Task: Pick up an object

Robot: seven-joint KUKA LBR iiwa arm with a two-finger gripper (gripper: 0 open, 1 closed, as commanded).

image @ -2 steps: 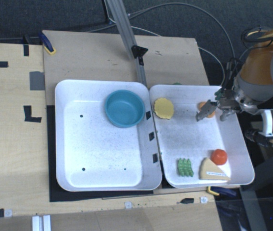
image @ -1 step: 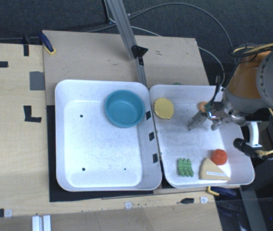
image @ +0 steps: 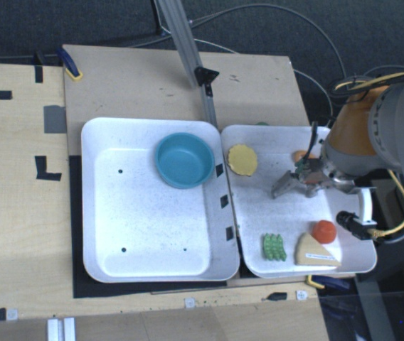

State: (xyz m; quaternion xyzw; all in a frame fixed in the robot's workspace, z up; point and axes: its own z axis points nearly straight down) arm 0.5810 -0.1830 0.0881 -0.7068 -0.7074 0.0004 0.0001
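The claw (image: 285,187) hangs low over the middle of the right bin (image: 259,212), its two fingers spread apart with nothing between them. A yellow round piece (image: 242,160) lies near that bin's back left corner, a green bumpy piece (image: 274,246) sits by its front edge, and a cream wedge (image: 316,251) with a red ball (image: 323,231) touching it rests in the front right corner; the wedge bears a white label whose writing is too small to read. A blue bowl (image: 184,160) stands by the back edge of the left bin (image: 117,212).

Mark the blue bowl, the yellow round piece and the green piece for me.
blue bowl (image: 184,160): camera view, inside bottom of the bowl.
yellow round piece (image: 242,160): camera view, middle of its top face.
green piece (image: 274,247): camera view, centre of its bumpy top.
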